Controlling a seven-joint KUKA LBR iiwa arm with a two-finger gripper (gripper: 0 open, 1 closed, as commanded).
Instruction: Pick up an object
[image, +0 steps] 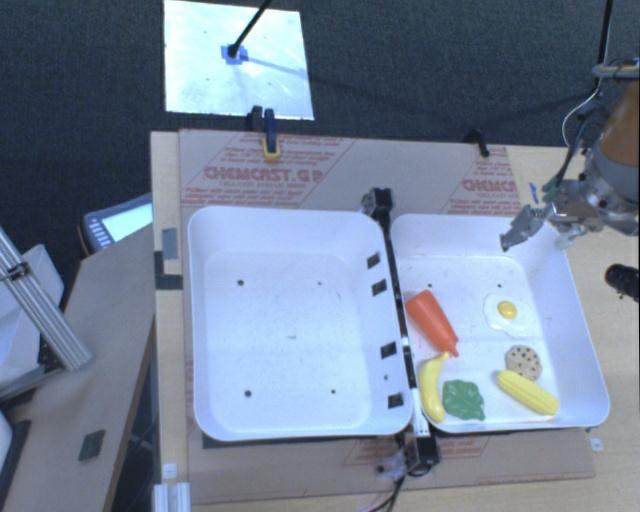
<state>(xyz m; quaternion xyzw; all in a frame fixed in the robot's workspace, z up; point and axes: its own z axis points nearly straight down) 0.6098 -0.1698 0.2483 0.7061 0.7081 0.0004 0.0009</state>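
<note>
The right bin (560, 290) holds several toy foods. An orange carrot (433, 318) lies by the divider, with a yellow banana (431, 388) and a green leafy piece (463, 399) in front of it. A fried egg (506, 311), a cookie (522, 361) and a yellow corn cob (527, 392) lie further right. My gripper (540, 236) hangs above the bin's far right corner, well back from all the food. Its fingers are spread open and nothing is between them.
The left bin (210, 300) adjoins the right one along a black-clipped divider (392, 300). Both stand on a cardboard sheet (330, 165). A metal plate (235, 60) lies beyond the bench, and a tablet (118, 225) sits at the left.
</note>
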